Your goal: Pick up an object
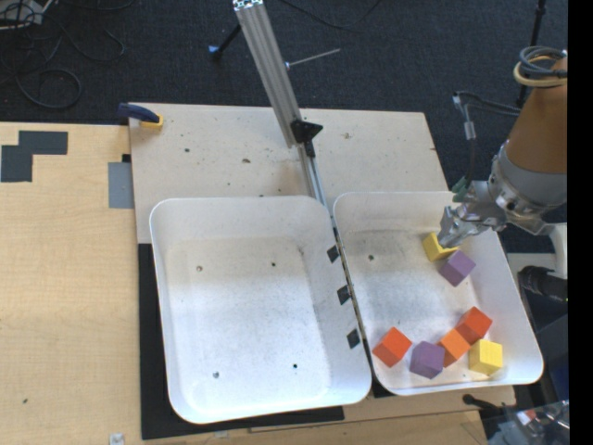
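Observation:
My gripper (pixel 451 233) hangs over the upper right part of the right bin (pixel 389 221), right above a yellow block (pixel 435 246) whose top edge it covers. A purple block (pixel 457 268) lies just below and right of that yellow one. Along the bin's front lie an orange block (pixel 393 346), a purple block (pixel 427 359), an orange block (pixel 454 344), a red-orange block (pixel 475 324) and a yellow block (pixel 486 356). The fingertips sit close against the yellow block, but no block is seen clamped between them.
The left bin (pixel 185 239) sits beside the right one, parted by a ridge with black clips (pixel 343 294). A slanted aluminium bar (pixel 273 68) rises behind the bins. A small blue-and-yellow clamp (pixel 141 114) lies at the bench's back left corner.

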Motion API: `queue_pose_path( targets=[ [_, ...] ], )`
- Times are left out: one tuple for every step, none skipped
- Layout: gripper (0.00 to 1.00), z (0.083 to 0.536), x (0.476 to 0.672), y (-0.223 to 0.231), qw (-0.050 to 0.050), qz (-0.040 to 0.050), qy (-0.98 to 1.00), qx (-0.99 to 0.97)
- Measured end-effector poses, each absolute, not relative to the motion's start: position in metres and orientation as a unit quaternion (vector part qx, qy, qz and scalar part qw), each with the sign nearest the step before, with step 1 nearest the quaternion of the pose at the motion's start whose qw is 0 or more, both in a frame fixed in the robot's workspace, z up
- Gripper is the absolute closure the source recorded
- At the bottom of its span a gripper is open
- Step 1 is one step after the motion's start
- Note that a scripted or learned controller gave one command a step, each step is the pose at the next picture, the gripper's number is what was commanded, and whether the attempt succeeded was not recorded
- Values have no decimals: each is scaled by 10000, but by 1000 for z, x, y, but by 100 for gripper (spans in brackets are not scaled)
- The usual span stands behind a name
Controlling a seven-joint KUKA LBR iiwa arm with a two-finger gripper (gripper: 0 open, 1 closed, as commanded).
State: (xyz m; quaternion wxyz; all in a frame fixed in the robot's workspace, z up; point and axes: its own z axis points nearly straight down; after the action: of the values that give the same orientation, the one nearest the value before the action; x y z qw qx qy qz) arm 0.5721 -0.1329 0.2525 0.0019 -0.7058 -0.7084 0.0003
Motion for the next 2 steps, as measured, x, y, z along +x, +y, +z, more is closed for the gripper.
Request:
queue_pose_path(
  targets=[
    [100,247,554,-75,28,7,-7088,-7054],
    [100,233,547,-18,27,8,-7086,-7056]
  ],
)
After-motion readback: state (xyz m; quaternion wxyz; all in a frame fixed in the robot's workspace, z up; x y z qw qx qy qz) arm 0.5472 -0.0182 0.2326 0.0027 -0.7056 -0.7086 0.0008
